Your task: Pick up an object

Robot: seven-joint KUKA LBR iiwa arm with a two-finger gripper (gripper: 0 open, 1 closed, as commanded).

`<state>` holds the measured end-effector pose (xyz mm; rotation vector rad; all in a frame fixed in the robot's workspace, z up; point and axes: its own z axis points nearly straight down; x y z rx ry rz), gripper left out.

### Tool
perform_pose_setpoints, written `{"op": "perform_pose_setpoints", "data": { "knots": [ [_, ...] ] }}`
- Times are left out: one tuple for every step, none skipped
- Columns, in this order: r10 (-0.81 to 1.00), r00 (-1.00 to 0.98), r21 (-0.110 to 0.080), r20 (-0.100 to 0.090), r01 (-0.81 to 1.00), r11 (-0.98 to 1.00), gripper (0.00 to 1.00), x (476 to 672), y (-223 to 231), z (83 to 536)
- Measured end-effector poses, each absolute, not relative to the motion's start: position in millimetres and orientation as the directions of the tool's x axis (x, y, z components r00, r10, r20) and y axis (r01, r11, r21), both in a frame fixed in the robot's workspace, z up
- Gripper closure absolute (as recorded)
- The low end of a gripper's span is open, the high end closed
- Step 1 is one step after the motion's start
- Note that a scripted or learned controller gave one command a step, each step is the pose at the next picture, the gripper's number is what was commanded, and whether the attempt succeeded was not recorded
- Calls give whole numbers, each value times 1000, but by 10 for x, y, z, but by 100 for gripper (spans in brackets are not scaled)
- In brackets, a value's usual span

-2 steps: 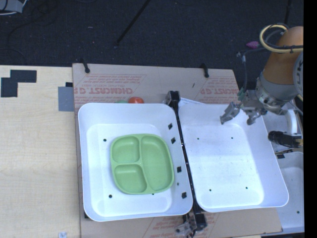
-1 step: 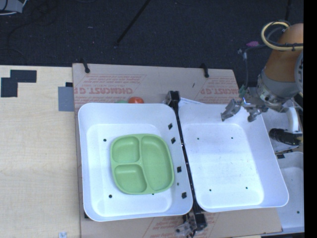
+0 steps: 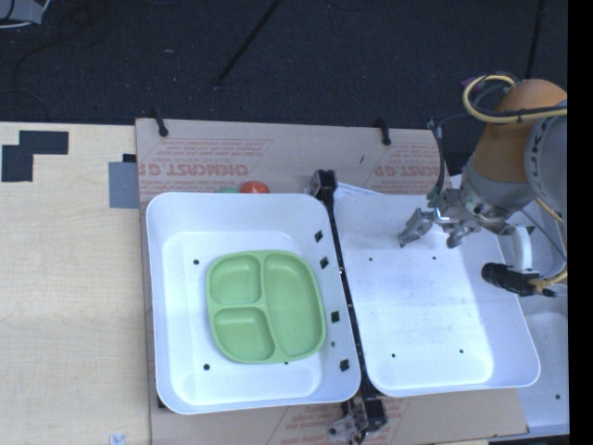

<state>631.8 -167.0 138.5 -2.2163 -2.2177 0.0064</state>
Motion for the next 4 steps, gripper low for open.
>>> {"op": "perform_pose_setpoints", "data": {
  "knots": [
    [1000, -1, -6, 1, 1000, 1, 0, 6310, -1654, 851],
    [1000, -1, -3, 1, 1000, 1, 100, 6320, -1655, 983],
    [1000, -1, 2, -1, 1000, 1, 100, 6370, -1697, 1599],
    [1000, -1, 3, 0, 1000, 1, 100, 6384, -1687, 2028]
  ]
}}
